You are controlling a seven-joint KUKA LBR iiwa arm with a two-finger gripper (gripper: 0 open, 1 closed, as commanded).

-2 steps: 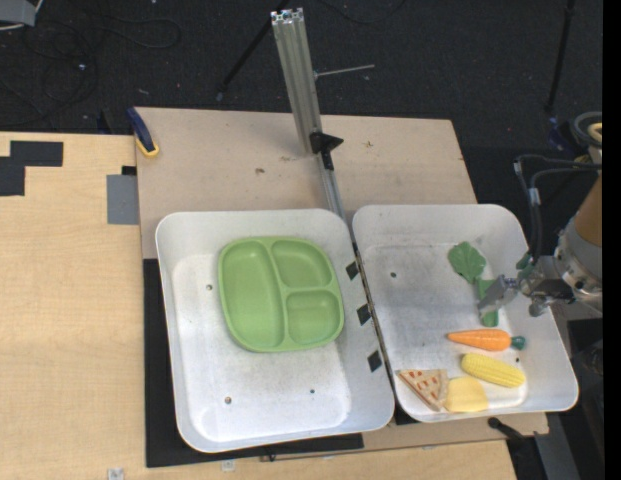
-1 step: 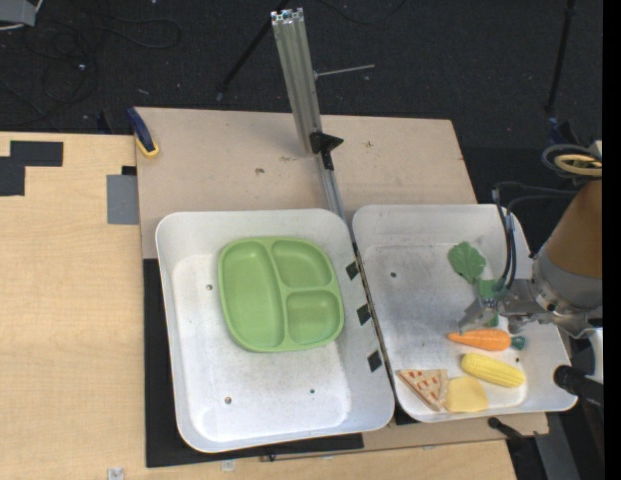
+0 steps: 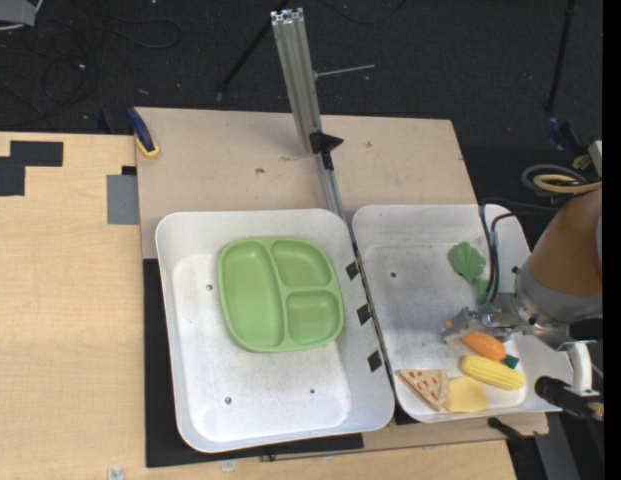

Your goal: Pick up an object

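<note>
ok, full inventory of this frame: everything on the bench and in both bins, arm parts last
white bins: 2, white, side by side on the bench; left bin, right bin
divided plate: 1, light green, three compartments, in the left bin
leafy toy: 1, green, upper right of the right bin
carrot toy: 1, orange, right bin, just below the gripper
corn toy: 1, yellow, right bin, below the carrot toy
pizza slice toy: 1, tan and red, bottom edge of the right bin
yellow block: 1, pale yellow, right of the pizza slice toy
metal post: 1, silver, upright behind the bins
arm: 1, grey with orange band, entering from the right
gripper: 1, metallic, low over the right bin by the carrot toy
</note>
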